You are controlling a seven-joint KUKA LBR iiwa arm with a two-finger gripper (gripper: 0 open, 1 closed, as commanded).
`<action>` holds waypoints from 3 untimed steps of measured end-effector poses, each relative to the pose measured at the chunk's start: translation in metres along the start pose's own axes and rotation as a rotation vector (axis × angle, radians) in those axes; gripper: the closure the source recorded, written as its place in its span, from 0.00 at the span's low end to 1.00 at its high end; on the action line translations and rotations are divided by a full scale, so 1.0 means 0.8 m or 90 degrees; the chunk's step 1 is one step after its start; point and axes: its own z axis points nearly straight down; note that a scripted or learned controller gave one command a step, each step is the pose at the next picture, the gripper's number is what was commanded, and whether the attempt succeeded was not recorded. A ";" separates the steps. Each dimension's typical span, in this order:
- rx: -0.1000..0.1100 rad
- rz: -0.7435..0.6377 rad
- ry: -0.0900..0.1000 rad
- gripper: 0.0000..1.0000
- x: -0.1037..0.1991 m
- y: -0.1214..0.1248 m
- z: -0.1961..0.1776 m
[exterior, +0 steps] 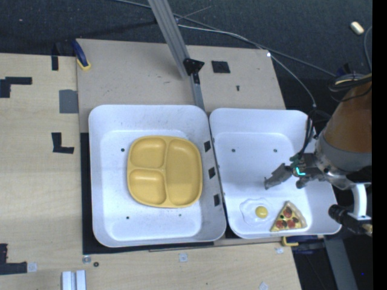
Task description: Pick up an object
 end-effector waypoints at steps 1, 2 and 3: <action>-0.001 0.000 0.000 0.00 0.000 0.000 0.000; 0.002 0.000 0.001 0.00 -0.004 -0.001 0.079; -0.003 0.001 0.000 0.00 -0.004 0.000 0.126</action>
